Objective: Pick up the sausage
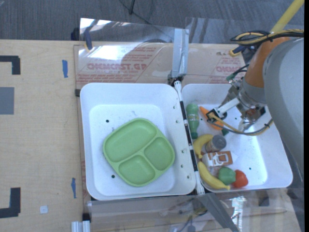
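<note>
Left bin (91, 100): one green plate (139, 151) of smooth plastic, rounded, divided into three compartments. It lies flat near the bin's middle, turned askew to the walls.

Right bin (270, 163): all items are crowded along its left wall.
- At the far end, a green bottle (193, 117) lies beside an orange carrot (212, 118).
- Nearer, a curved yellow banana (210, 178) lies against a small jar (221, 158) with a grey cap and a brown label.
- At the near end, a green round piece (225, 174) touches a red round piece (240, 179).

The sausage: I cannot tell which of these it is, if any.

The gripper (246, 115) hangs low over the far part of the right bin, just right of the carrot. I cannot tell the claw's state from this slant.

Both bins are shallow, white and matte, with rounded corners, and they sit touching side by side. The bench (38, 129) is pale wood with blue tape strips and black corner marks. Brown cardboard with red lettering runs behind the bins, and past that is grey carpet.
</note>
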